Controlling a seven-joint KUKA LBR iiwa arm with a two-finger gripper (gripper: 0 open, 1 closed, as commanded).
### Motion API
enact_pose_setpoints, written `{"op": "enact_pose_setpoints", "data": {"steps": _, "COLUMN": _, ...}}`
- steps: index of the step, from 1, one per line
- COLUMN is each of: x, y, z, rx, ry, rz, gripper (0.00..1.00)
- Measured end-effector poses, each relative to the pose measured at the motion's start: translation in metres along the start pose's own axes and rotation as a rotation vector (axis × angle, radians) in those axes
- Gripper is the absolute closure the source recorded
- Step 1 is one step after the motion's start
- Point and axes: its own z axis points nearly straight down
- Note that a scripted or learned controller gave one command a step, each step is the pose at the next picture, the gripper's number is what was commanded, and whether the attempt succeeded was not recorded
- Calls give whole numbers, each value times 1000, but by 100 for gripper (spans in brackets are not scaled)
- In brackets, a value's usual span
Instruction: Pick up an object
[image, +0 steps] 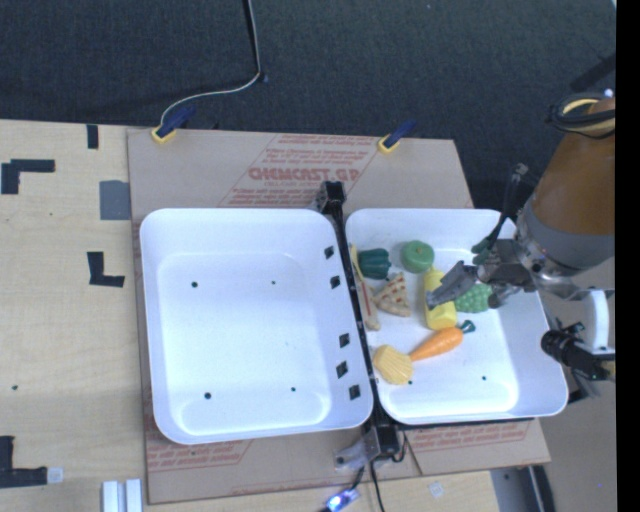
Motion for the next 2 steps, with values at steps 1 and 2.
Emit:
{"op": "enact_pose_setpoints", "data": {"steps": 1, "x": -23, "y": 69, "z": 93, "rx": 2, "ry": -2, "rz": 0, "gripper": 0}}
{"op": "enact_pose_setpoints", "data": {"steps": 2, "x": -58, "y": 82, "z": 184, "rx": -5, "ry": 4, "rz": 5, "gripper": 0}}
